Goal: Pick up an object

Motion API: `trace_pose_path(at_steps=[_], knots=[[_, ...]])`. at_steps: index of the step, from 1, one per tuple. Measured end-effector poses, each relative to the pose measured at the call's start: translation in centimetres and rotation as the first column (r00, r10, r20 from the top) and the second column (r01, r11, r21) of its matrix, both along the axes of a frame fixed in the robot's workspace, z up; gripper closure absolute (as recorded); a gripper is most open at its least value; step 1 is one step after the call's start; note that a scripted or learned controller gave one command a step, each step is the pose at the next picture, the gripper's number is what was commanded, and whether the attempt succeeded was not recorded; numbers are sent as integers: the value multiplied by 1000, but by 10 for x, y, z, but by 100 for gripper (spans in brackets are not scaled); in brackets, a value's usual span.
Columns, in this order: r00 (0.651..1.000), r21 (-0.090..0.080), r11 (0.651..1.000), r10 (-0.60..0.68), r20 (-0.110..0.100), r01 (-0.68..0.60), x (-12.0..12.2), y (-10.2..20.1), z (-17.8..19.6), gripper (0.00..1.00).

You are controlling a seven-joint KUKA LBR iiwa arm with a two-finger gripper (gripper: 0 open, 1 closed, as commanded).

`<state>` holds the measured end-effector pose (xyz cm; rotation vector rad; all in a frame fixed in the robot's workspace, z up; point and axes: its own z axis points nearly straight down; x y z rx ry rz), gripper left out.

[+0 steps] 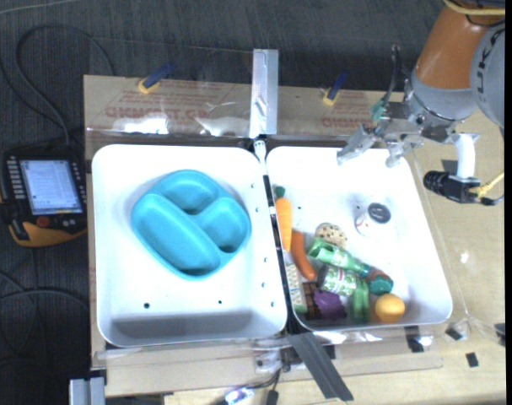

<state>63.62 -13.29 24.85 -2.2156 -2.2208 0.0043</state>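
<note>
Approach step: my pincer, fingers spread and holding nothing, hovers over the right bin's far edge; objects cluster at its near edge. Next, I must descend onto one.

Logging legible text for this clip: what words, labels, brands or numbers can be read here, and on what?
None can be read.
Cardboard sheet behind the bins: faint red print, too blurred.
Teach pendant screen: lines too small.
Green packet in the right bin: label markings illegible.

The grey arm is reaching in from the right — orange band uppermost. Its gripper is hanging low, pointing left.
</note>
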Motion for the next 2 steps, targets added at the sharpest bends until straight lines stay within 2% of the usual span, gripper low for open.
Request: trace_pose_path(at_steps=[1,2], knots=[[999,-3,999,54,1,-54,32,112,82,0],[938,-6,938,-347,0,347,-94,184,60,0]])
